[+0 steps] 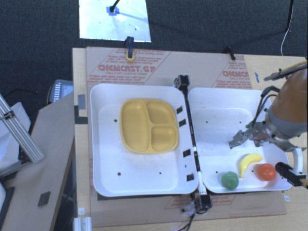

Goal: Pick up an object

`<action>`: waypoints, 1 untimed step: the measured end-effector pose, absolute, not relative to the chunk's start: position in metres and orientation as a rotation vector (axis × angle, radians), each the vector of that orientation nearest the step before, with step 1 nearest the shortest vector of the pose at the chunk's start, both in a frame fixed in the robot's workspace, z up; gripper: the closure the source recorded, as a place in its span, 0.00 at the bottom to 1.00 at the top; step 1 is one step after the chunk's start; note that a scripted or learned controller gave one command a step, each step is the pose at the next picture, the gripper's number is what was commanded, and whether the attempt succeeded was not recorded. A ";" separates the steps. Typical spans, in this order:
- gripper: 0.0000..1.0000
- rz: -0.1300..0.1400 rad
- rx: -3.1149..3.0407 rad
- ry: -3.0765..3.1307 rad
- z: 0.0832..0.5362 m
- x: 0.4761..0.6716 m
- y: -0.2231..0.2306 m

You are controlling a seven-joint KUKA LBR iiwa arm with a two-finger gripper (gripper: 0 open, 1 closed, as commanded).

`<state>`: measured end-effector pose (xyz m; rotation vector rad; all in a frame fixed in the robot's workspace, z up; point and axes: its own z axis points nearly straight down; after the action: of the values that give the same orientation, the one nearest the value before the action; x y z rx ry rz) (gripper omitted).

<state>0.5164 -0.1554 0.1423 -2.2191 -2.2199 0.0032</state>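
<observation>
The right bin (216, 112) holds three toy foods near its front edge: a yellow banana (248, 163), a green round fruit (230, 179) and an orange-red round fruit (265, 171). My gripper (239, 139) hangs over the right bin's middle, just above and left of the banana. Nothing shows in its grasp. The arm enters from the right, with its orange band (292, 97) over the bin's right side.
A yellow divided plate (148, 126) lies in the left bin (103, 143). A black divider (188, 129) runs between the bins. The far half of the right bin is bare white floor.
</observation>
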 end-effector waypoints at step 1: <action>0.00 0.002 -2.219 -2.220 0.090 0.516 -0.155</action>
<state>0.5159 -0.1548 0.0898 -2.2188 -2.2198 0.0022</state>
